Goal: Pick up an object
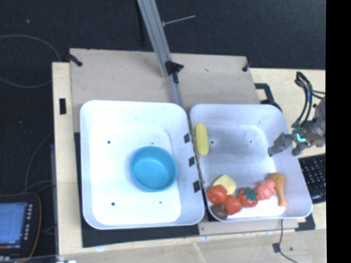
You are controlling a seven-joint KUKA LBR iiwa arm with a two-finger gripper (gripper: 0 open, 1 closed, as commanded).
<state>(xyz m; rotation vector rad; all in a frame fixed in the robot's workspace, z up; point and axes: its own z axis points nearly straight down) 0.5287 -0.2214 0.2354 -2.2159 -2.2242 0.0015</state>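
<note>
Toys lie in a row along the near edge of the right bin (pixel 241 116). From the near left corner they are: a dark brown piece (pixel 219 213), touching the wall, a red piece (pixel 216 193) and a second red piece (pixel 233 204), a yellow wedge (pixel 225 183) just behind them, a tomato (pixel 248 196) with a green top, a pink toy (pixel 266 189), and an orange drumstick (pixel 278 186) near the right edge. These toys touch or almost touch each other. A corn cob (pixel 201 139) lies alone beside the left edge of this bin, well apart from the row, with its long side parallel to the wall.

In the left bin (pixel 98 119) a blue bowl (pixel 153 169) stands upright, a little right of the middle.

The gripper (pixel 281 144) is at the right edge of the right bin, over the rim, and the arm comes in from the right. It is well apart from the corn cob and it is behind the drumstick without touching it. Nothing is visible between its fingers. How far the fingers are open I cannot tell, because they are small and blurred.

A grey pole (pixel 156 34) slants up from the far side of the bench (pixel 219 70), between the two bins.
</note>
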